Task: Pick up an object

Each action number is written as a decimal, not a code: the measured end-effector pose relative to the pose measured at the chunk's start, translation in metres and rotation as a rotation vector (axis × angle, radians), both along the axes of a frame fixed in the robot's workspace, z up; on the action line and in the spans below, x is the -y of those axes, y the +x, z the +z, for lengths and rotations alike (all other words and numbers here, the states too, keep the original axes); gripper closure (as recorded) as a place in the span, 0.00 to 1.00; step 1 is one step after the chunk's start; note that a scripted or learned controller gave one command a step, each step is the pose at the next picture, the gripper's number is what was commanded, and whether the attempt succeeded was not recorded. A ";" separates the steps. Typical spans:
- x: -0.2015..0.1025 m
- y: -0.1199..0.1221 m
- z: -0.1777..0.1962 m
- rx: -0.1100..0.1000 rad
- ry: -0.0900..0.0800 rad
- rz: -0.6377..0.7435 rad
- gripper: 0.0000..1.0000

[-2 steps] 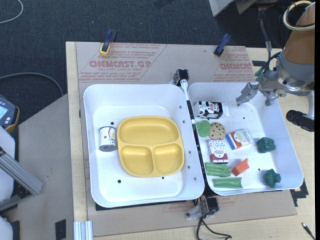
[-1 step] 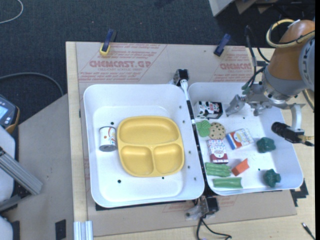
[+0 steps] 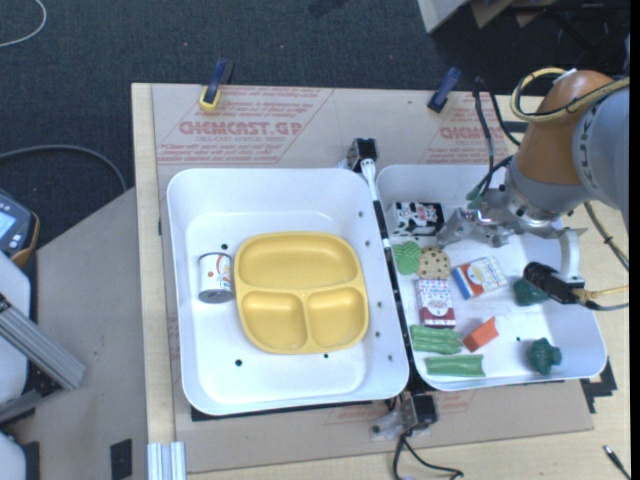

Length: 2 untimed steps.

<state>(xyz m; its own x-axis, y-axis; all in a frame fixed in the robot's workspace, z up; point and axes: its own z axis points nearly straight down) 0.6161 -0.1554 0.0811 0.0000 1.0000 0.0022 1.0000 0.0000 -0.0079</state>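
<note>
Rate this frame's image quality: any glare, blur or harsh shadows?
Camera view: even, soft lighting with faint shadows; mild sheen on the yellow divided plate and the orange wrist band; small items in the right bin look soft; the tool is slightly blurred.

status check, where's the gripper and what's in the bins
Gripper low over the right bin, far end. Fingers unclear. Small objects crowd that bin, black-and-white one nearest. Left bin: yellow divided plate, small can.

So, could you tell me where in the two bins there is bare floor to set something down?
In the left bin: the strip behind the yellow divided plate, and the front left corner below the small can. The right bin is crowded along its left side; a bare patch lies between the orange block and the dark green toy.
</note>
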 end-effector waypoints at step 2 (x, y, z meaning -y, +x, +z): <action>0.005 0.005 0.059 0.015 -0.005 -0.001 1.00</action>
